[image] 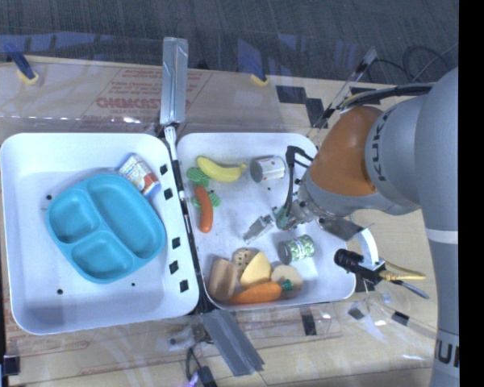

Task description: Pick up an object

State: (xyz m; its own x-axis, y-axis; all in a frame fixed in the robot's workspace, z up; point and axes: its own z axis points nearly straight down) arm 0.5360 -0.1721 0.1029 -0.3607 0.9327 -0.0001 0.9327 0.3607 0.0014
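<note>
Nearest us, the counter (105, 353) carries two white bins. We see the left bin (32, 297) holding one blue divided tray (105, 226) and one small packet (138, 173). We count in the right bin (226, 147) two carrots (256, 294), one banana (219, 169), a cheese wedge (256, 268), two cans (297, 248). The hand (284, 218) hovers at that bin's middle; we cannot tell its state.

Blue tray (105, 224), yellow banana (219, 168), orange carrot (256, 294).

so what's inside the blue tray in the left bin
All three compartments of the blue tray look bare. A small carton lies beside its upper right edge, outside it. Whatever is under the tray is covered.
</note>
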